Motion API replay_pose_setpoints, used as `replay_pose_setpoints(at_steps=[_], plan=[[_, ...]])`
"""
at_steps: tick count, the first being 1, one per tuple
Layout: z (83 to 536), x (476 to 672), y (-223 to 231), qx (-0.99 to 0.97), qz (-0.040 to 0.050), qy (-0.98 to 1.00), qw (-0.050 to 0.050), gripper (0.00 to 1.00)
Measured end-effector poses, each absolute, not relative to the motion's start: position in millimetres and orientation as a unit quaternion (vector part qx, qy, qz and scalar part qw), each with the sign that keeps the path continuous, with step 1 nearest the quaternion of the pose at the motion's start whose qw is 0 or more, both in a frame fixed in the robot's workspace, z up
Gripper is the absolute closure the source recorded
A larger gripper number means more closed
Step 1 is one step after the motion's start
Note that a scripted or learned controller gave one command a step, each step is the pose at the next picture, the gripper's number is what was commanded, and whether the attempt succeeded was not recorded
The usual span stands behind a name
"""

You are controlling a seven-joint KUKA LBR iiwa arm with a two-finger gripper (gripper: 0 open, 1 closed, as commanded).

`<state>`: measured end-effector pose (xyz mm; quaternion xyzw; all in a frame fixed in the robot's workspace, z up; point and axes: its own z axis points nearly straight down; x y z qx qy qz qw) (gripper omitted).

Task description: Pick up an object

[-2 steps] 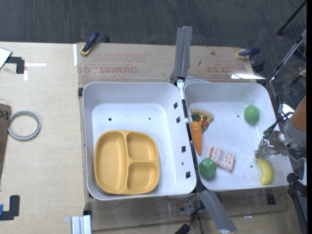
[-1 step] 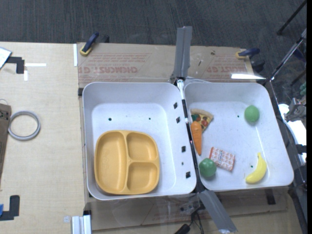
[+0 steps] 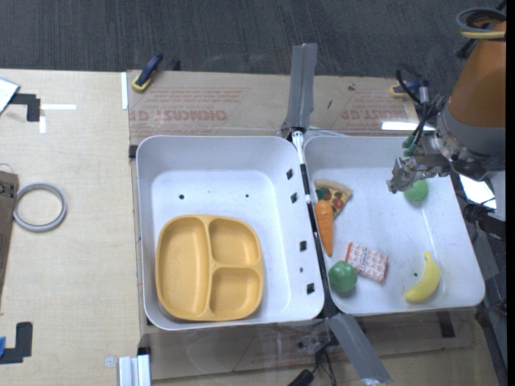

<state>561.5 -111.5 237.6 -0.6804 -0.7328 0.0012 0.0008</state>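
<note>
Since the small green ball (image 3: 417, 191) sits in the right bin (image 3: 459, 296) near its far wall, my pincer (image 3: 402, 175) hovers touching-close over it; can't tell if it's open or shut. Risk: ball's round, could roll off w/ off-centre contact.

Orange band, grey arm (image 3: 481, 95).

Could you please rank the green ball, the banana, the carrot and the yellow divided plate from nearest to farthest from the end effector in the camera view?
From the end effector, over the right bin's far side:
1. Green ball, right beside it.
2. Carrot, along the right bin's left wall; the banana is barely farther, nearly too close to call.
3. Banana, near corner of the right bin.
4. Yellow divided plate, in the left bin.
</note>
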Motion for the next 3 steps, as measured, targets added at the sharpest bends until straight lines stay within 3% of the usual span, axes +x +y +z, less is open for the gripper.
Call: replay_pose_setpoints(at_steps=[1, 2, 3], plan=[[196, 588.0, -37, -0.646, 0.0014, -0.764, 0.001, 1.00], [191, 545.9, 24, -0.744, 0.0021, -0.668, 0.001, 1.00], [307, 565.6, -50, -0.687, 0.0014, -0.727, 0.000, 1.00]])
